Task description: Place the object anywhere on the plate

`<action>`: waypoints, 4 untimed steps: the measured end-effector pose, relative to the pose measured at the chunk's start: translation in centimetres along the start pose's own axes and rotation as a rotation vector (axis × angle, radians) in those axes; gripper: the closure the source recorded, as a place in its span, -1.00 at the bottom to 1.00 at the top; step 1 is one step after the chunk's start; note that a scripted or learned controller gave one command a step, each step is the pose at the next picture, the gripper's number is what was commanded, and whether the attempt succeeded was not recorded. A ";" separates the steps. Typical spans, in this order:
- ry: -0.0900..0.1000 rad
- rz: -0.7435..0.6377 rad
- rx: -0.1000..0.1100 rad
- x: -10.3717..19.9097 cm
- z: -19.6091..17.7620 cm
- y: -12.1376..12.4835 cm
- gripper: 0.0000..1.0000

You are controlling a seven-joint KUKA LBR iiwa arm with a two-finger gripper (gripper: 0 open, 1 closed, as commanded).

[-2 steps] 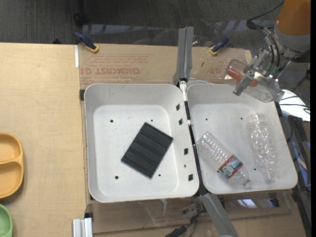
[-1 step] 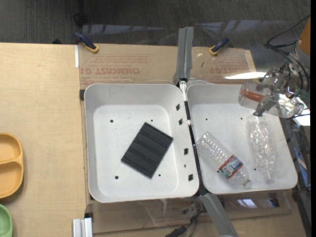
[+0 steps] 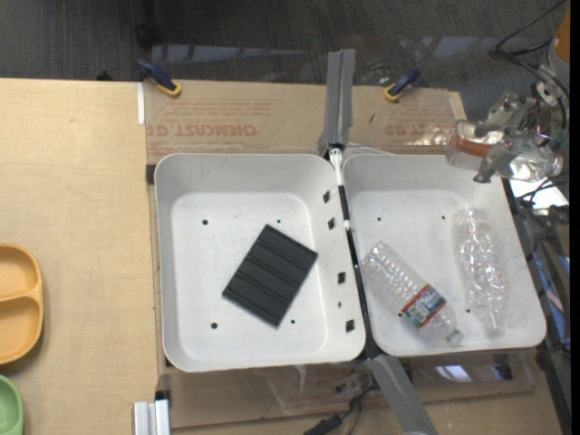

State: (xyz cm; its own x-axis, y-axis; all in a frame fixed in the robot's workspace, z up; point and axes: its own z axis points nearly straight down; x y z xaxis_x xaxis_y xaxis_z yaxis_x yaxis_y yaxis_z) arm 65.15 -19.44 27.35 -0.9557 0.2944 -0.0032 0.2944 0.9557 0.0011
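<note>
A black ribbed rectangular plate (image 3: 270, 275) lies tilted in the left bin (image 3: 181, 188). My gripper (image 3: 494, 152) hovers above the far right corner of the right bin (image 3: 535, 320), well away from the plate. A small clear object with a reddish band (image 3: 465, 144) sits at the gripper's left tip, above the bin's back rim; how it is gripped is too blurred to tell. Two clear plastic bottles rest in the right bin: one with a red and blue label (image 3: 410, 294) near the front, and a crumpled one (image 3: 478, 265) along the right side.
A grey divider (image 3: 340, 98) runs between the bins at the back. A yellow divided dish (image 3: 16, 302) and a green dish (image 3: 7, 408) sit at the bench's left edge. Cardboard (image 3: 236, 120) with two clamps lies behind the bins. Cables crowd the right side.
</note>
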 end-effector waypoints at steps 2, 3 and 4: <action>0.002 -0.414 -0.001 4.6 0.3 -4.3 1.00; -0.003 -0.789 -0.001 -0.7 -3.8 -2.5 1.00; 0.002 -0.975 -0.003 4.6 3.9 -4.2 1.00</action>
State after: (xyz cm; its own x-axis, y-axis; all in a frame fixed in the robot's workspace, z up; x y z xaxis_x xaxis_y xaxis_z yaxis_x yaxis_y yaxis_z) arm 59.52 -22.10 23.44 -0.7801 -0.6257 -0.0027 -0.6257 0.7801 0.0012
